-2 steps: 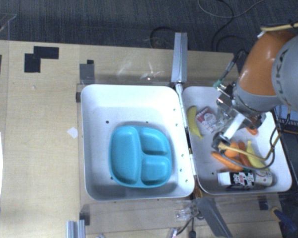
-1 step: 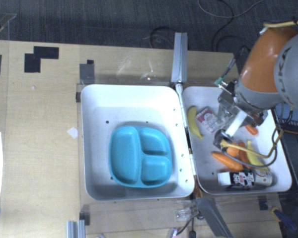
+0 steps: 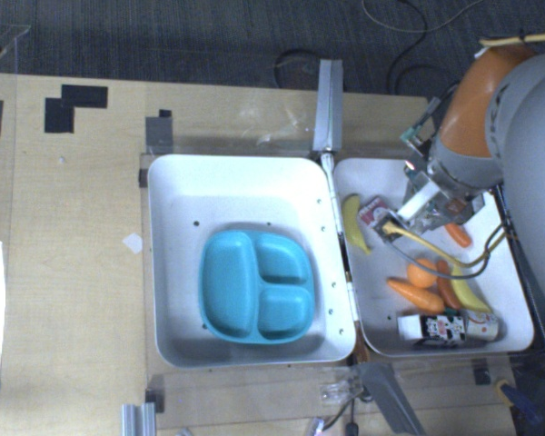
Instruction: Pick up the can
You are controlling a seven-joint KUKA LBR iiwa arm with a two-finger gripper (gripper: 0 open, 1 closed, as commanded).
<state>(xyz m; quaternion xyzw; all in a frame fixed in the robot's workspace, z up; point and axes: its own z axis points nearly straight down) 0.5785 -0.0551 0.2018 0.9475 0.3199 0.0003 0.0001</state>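
A small can [image 3: 373, 213] with a red and white label lies in the right bin [image 3: 518, 334], near its back left, next to a yellow banana [image 3: 351, 223]. My gripper [image 3: 429, 209] hangs over the back half of that bin, just right of the can and partly covering it. The wrist body hides what is under the gripper.
Orange carrots [image 3: 411, 290] and a second banana [image 3: 470, 295] lie in the middle of the right bin; another carrot [image 3: 457, 235] pokes out under the wrist. A white labelled tube [image 3: 447, 327] lies along the front wall. The left bin [image 3: 163, 243] holds a blue divided plate [image 3: 257, 285].
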